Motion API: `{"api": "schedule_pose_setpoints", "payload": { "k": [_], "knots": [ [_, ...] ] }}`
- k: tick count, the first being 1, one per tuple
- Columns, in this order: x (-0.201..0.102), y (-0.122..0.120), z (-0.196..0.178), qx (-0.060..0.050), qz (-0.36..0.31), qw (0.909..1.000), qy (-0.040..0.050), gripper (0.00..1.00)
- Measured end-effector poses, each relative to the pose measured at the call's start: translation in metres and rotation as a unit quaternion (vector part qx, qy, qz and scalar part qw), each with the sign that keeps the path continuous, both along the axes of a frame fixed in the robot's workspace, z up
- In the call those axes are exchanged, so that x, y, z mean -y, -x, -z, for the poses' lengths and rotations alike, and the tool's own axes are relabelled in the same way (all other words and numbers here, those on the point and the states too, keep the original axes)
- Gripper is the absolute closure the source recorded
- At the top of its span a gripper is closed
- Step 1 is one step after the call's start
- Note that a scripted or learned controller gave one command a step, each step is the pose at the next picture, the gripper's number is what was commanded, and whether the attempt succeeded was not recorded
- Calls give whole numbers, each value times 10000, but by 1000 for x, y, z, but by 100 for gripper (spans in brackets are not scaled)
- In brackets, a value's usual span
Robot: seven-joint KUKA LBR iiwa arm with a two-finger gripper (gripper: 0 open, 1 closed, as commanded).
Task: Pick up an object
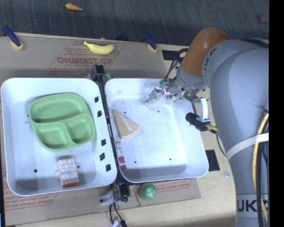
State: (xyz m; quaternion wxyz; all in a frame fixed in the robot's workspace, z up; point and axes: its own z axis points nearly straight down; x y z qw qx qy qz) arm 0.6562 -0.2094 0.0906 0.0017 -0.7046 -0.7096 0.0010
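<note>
The fingers [153,97] hang low over the back of the right bin [180,167], and they look slightly parted with nothing between them, though they are small and hard to read. Just in front of them and to the left, well clear of the tips, a tan wedge-shaped block [123,124] lies on the bin floor near the left wall. The grey arm [236,79] with its orange band [201,48] comes in from the right. In the left bin [9,141], a green divided tray [61,121] takes the middle, and a small packet [67,171] sits near the front wall. On the surface [217,202], a green ball [147,191] rests just before the right bin and a yellow banana [99,47] lies behind the bins.
</note>
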Motion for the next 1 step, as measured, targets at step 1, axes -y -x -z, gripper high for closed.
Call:
{"api": "schedule_pose_setpoints", "payload": {
  "k": [1],
  "knots": [
    [2, 122, -29, 4, 12, 10000, 7, 0]
  ]
}}
